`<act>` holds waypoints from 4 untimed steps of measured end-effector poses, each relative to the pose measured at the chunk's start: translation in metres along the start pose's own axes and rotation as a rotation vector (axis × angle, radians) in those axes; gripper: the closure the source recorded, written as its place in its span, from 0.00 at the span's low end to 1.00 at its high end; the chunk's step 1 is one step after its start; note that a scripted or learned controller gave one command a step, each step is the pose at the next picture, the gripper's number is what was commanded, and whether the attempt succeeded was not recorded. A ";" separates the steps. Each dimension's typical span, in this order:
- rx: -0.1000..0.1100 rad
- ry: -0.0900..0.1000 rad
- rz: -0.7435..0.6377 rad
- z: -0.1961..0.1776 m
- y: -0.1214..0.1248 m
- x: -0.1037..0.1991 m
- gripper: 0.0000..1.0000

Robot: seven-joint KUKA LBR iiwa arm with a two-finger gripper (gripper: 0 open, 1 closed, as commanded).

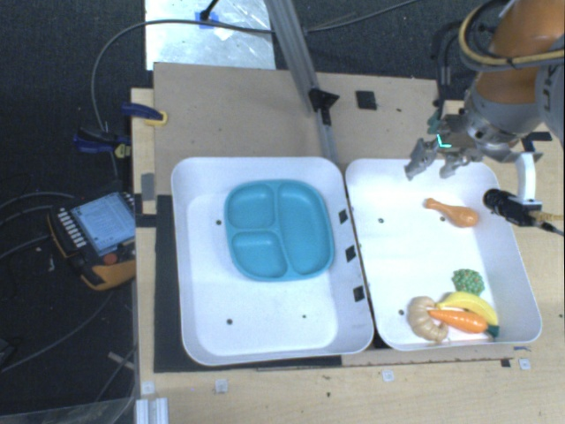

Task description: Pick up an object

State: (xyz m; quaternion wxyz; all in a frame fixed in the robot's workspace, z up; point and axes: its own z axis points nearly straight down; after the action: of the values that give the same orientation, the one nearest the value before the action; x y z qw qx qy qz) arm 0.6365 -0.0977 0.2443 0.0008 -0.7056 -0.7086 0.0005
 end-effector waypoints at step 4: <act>0.000 -0.001 0.003 0.157 0.001 -0.006 0.00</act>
State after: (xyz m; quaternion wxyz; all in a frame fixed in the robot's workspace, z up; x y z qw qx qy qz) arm 0.6372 -0.1038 0.0874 0.0005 -0.7069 -0.7074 0.0008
